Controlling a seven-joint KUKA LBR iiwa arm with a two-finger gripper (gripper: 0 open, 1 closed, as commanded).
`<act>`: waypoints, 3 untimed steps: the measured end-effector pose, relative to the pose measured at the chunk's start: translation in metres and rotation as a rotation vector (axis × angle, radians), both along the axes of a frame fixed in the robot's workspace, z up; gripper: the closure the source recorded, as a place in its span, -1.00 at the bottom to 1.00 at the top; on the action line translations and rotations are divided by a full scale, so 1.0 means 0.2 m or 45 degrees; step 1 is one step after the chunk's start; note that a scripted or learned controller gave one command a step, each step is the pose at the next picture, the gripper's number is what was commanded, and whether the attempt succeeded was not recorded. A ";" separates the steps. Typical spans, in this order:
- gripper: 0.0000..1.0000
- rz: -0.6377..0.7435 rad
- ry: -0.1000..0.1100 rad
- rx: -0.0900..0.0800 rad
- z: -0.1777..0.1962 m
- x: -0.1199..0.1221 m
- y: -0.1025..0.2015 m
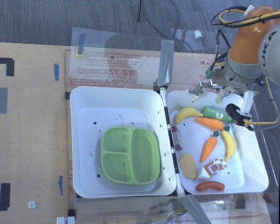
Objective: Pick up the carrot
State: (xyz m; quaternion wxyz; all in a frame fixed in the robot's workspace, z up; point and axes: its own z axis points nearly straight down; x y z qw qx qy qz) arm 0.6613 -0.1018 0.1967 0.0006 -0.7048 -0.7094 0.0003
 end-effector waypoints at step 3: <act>1.00 0.240 -0.015 -0.009 -0.49 -0.35 -0.52</act>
